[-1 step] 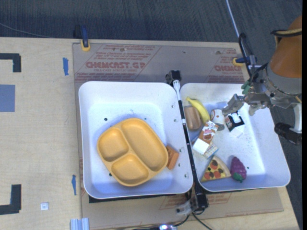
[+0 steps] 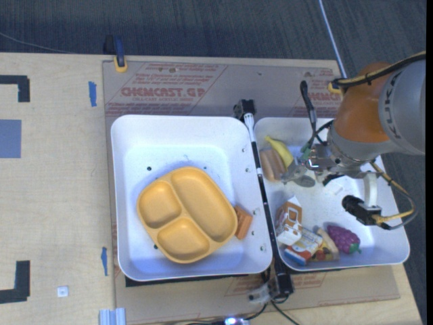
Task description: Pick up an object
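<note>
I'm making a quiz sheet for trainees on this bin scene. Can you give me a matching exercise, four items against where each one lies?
Items:
1. yellow divided plate
2. banana
3. purple grapes
4. orange block

Places:
A. near right corner of the right bin
B. middle of the left bin
C. far left part of the right bin
D. left bin, against the plate's right edge

Pairs: 1-B, 2-C, 3-A, 4-D

Glossy plastic plate (image 2: 186, 212) — matt bins (image 2: 128, 181)
</note>
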Tool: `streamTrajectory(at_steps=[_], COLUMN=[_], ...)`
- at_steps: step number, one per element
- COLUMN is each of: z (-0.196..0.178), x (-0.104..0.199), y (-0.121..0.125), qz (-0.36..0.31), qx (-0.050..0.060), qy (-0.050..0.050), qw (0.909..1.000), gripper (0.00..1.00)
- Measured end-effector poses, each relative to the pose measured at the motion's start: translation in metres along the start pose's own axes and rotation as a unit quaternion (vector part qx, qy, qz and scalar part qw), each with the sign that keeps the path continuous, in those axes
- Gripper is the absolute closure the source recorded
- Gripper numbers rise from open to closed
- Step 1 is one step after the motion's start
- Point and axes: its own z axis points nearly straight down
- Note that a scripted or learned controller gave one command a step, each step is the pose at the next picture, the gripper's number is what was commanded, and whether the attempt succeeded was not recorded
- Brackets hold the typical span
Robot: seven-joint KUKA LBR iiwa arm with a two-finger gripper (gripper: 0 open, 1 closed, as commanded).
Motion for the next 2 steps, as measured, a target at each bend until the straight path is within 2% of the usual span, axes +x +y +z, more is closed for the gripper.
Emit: streamTrajectory(at_steps=[1, 2], z=[-0.011, -0.080], x=[-0.001, 0.069], y=[0.002, 0.005], qz=[0.000, -0.001], qx=[-0.003, -0.002], qy=[-0.001, 0.000], qw=[1.0000, 1.0000], gripper=[1.00, 1.00])
